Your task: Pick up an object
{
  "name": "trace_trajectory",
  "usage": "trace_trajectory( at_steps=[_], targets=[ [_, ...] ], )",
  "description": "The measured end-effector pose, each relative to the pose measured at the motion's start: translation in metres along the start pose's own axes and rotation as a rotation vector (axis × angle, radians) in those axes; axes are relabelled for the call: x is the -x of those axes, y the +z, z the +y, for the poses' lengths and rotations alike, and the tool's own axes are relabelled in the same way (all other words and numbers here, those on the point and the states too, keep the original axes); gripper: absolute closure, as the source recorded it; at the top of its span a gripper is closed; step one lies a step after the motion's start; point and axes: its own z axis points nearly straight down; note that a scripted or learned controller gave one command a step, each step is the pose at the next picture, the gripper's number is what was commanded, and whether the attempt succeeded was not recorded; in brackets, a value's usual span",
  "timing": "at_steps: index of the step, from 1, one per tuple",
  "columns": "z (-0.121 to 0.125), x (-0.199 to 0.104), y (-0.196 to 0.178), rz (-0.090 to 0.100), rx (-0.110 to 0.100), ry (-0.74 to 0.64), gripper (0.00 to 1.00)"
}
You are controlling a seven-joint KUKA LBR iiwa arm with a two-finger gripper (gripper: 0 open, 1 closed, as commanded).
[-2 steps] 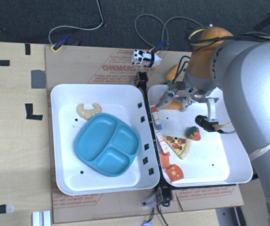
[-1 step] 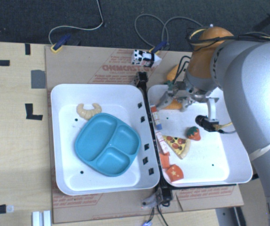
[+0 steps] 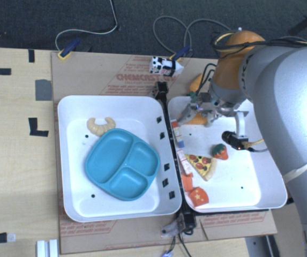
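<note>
The gripper (image 3: 199,110) sits low at the right bin's (image 3: 260,194) far-left corner — whether it grips anything, I cannot tell. An orange object (image 3: 197,119) lies just beside it.

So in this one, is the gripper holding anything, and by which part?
Cannot be told. The gripper is low at the back of the right bin, over something orange, with nothing visibly between its fingers.

Blue clips (image 3: 67,49) are seen near the back edge of the bench. A black and white cube (image 3: 161,65) is set behind the bins. Black tape marks (image 3: 34,126) are stuck by the bench's left edge.
</note>
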Motion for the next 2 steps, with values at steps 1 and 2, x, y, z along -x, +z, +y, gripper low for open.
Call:
trace_trajectory(
  at_steps=[1,2],
  targets=[
    [0.0003,0.0018,0.0003,0.005,-0.001,-0.003,0.0],
    [-0.0041,0.0075,-0.0074,-0.003,-0.02,-0.001,1.0]
  ],
)
